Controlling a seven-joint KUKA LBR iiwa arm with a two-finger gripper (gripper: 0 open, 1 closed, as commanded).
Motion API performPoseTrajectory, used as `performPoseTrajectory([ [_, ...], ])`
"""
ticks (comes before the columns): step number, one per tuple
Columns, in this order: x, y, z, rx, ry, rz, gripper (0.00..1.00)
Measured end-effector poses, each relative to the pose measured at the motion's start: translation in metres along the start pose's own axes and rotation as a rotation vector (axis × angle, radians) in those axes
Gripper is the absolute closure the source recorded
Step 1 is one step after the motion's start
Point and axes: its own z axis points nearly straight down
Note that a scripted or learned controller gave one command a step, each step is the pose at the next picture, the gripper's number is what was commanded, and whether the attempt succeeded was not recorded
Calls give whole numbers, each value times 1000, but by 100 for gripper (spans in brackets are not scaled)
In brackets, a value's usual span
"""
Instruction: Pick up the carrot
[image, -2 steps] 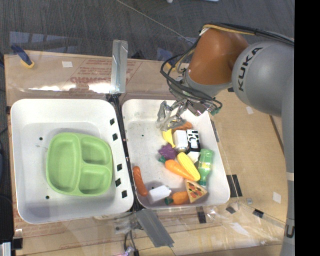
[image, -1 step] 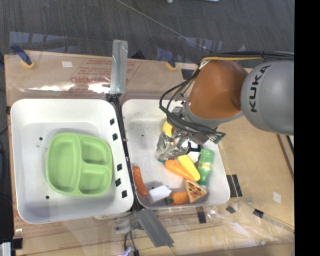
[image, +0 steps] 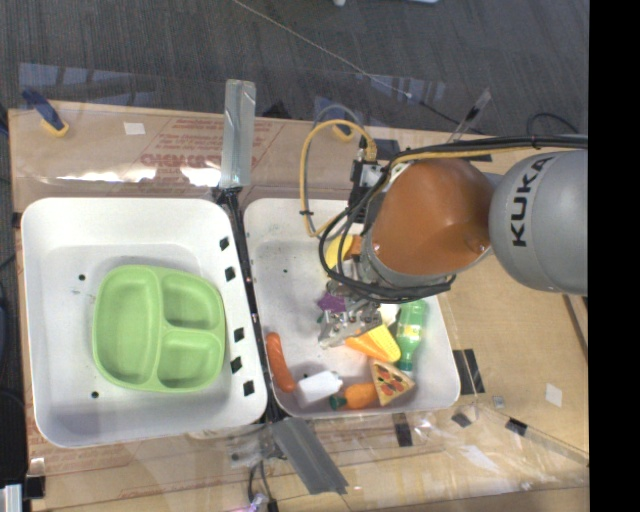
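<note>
Bins sit side by side on the bench: the left bin (image: 40, 300) carries a green plate (image: 157, 326) with three compartments, and the right bin (image: 268, 240) carries the toys. Taking the right bin as the landmark, the carrot (image: 278, 362) lies along its left wall, toward the near corner, orange and slim. Just right of the carrot's near end lies a white block (image: 320, 384), and beyond that an orange piece (image: 358, 396) and a pizza slice (image: 392, 382) against the near wall. A green bottle (image: 411, 330) rests toward the bin's right wall, with a yellow wedge (image: 375, 344) beside it. The arm (image: 440, 215) hangs over the bin's middle, and its gripper (image: 343, 322) hovers above the floor there, apart from the carrot. Whether the claw is clenched or released, I cannot tell.
</note>
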Motion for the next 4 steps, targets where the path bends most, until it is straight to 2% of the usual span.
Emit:
performPoseTrajectory([
  [1, -3, 39, -15, -1, 0, -157, 100],
  [2, -21, -6, -100, 9, 1, -13, 100],
  [3, -56, 58, -64, -2, -1, -205, 100],
  [4, -5, 64, -196, 16, 5, -288, 100],
])
